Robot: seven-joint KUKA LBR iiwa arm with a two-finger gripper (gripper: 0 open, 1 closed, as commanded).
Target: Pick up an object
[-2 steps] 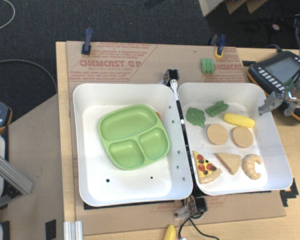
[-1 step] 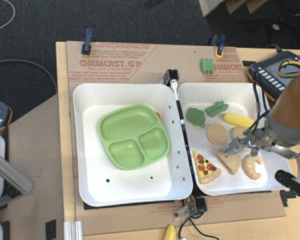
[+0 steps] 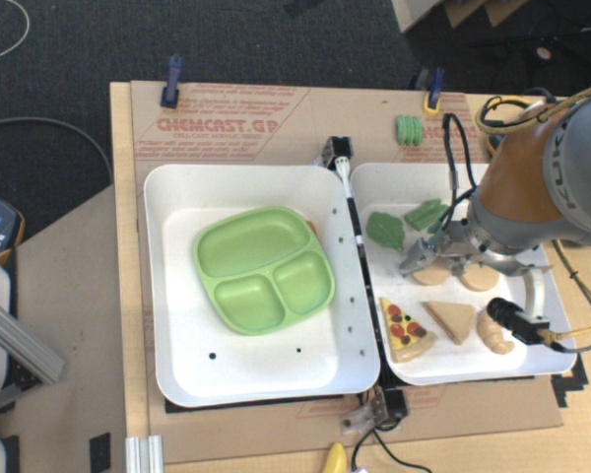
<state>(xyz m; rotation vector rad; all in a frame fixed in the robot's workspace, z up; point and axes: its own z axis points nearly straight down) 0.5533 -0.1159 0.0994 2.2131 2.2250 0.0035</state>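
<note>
The right bin [image 3: 561,358] holds several toy foods. There is a green leafy piece [image 3: 384,229], a second green piece [image 3: 426,214], two tan discs [image 3: 431,276] [image 3: 478,279], a pizza slice [image 3: 406,328], a tan bread wedge [image 3: 451,319] and a tan lump [image 3: 494,335]. My gripper [image 3: 421,257] is low in this bin. It sits just above the left tan disc, to the right of the leafy piece and below the second green piece. The grey and orange arm [image 3: 532,190] covers the bin's upper right part. Nothing shows as held.
The left bin [image 3: 167,264] contains a green divided plate [image 3: 265,269]. A small green ridged object [image 3: 409,130] lies on the cardboard behind the right bin. Blue clamps [image 3: 170,82] [image 3: 433,89] stand at the board's far edge. Cables run along the arm at the right.
</note>
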